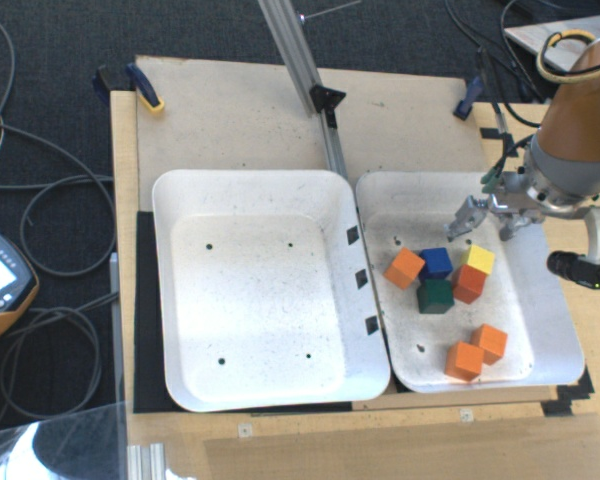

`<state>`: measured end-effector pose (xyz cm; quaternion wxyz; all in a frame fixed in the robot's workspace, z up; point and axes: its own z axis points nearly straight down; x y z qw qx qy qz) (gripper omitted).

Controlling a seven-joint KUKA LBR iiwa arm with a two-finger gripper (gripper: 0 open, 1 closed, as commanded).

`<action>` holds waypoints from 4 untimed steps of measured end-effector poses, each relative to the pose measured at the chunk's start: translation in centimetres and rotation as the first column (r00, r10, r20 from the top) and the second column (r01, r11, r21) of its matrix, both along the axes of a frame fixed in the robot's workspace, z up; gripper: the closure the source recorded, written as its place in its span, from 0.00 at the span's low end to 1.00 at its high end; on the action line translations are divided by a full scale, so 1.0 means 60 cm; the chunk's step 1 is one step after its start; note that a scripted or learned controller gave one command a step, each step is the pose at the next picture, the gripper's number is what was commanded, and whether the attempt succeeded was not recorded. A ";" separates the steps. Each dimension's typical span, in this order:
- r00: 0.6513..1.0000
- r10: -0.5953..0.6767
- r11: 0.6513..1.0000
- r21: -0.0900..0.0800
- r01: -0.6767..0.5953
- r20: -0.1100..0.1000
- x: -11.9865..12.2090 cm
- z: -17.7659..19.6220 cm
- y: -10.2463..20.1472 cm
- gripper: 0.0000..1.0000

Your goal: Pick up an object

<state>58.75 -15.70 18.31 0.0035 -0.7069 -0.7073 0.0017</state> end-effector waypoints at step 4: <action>1.000 0.001 1.000 -0.003 -0.001 0.011 0.022 0.045 -0.004 1.00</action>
